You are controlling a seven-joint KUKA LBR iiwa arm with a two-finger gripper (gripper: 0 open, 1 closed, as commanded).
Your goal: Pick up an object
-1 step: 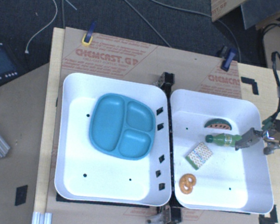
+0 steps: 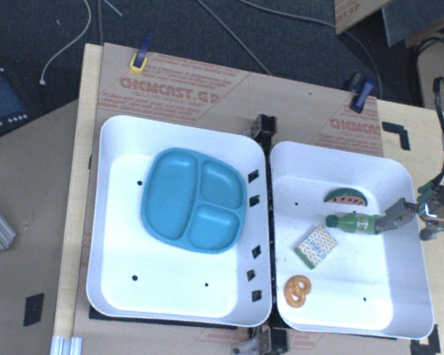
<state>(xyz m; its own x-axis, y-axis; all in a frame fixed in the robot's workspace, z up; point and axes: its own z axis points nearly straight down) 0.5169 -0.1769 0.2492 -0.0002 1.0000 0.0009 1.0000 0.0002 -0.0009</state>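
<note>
The right bin [image 2: 405,285] holds a green bottle [image 2: 354,223] lying on its side, a watermelon slice [image 2: 346,198] just behind it, a pale checkered packet [image 2: 316,246] and a brown pretzel [image 2: 297,290] near the front. My gripper [image 2: 412,223] hangs over the bin's right side, open, with nothing between its fingers. Its left finger [image 2: 396,215] sits right at the bottle's right end; I cannot tell if they touch.
The left bin [image 2: 108,263] holds a blue divided plate [image 2: 195,200]. Black clips line the divider [image 2: 261,220] between the bins. Two clamps [image 2: 140,59] [image 2: 361,93] pin the cardboard at the back. Cables trail on the floor beyond.
</note>
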